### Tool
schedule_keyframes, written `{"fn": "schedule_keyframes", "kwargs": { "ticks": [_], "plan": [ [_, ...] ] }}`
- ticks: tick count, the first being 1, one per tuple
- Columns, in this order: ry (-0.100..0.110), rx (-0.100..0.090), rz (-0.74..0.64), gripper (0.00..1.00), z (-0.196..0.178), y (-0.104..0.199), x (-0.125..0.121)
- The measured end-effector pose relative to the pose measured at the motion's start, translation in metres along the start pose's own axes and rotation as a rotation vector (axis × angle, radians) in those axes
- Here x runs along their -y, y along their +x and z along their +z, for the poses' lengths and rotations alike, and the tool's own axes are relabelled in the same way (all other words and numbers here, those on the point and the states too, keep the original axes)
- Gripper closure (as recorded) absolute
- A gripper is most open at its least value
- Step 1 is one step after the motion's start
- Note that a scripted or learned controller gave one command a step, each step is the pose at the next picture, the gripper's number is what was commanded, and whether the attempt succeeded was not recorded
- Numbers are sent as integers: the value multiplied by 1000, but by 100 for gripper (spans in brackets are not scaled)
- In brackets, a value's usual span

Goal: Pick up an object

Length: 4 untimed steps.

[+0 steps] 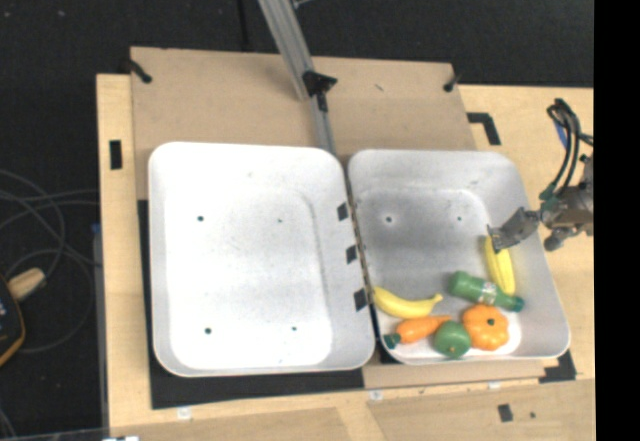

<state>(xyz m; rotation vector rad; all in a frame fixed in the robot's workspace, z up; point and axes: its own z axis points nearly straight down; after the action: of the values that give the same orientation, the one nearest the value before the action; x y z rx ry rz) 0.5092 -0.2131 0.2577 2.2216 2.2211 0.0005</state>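
Corn (500, 266), a yellow cob, lay by the right bin's (420, 169) right wall, above the other toy produce. Beside its top hung the gripper (518, 226); jaw state was perhaps unreadable, nothing visibly held. Grasping remained undone.

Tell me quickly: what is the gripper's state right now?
Grey two-finger gripper: at the right white bin's right wall, above the upright yellow banana; open or shut cannot be told.
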Motion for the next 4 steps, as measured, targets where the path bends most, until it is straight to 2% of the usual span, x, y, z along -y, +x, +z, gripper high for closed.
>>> {"fn": "schedule_keyframes", "kwargs": {
  "ticks": [4],
  "plan": [
    [0,0,0,0,0,0,0]
  ]
}}
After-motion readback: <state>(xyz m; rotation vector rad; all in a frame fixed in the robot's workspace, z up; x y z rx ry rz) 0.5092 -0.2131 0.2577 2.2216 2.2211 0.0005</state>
